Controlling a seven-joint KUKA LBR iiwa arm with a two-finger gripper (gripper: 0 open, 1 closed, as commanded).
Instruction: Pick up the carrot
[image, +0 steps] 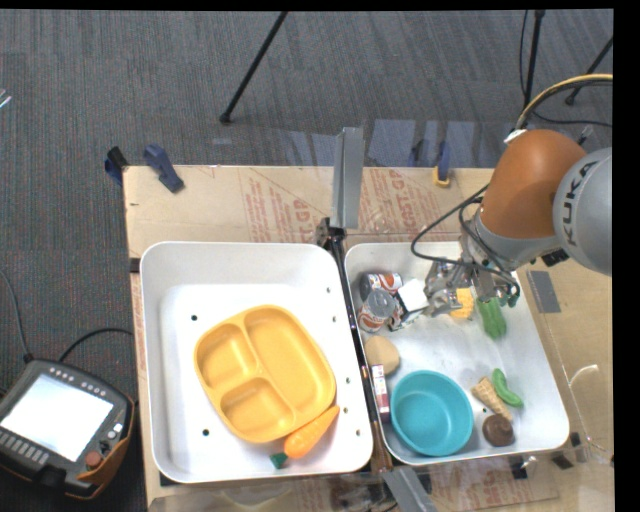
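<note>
I see smooth white plastic bins (160, 300); a glossy yellow plastic tray (262, 372); a matt orange carrot (312, 432); left of the jaws, a shiny metal can (380, 299); below them, a smooth teal plastic bowl (431, 411).

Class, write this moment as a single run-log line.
carrot: left bin, beside yellow plate, untouched | gripper: over right bin, far from carrot | pick: not done

Orange carrot (313, 433), yellow tray (264, 372)

Bench (230, 205), two white bins (160, 300)
</note>
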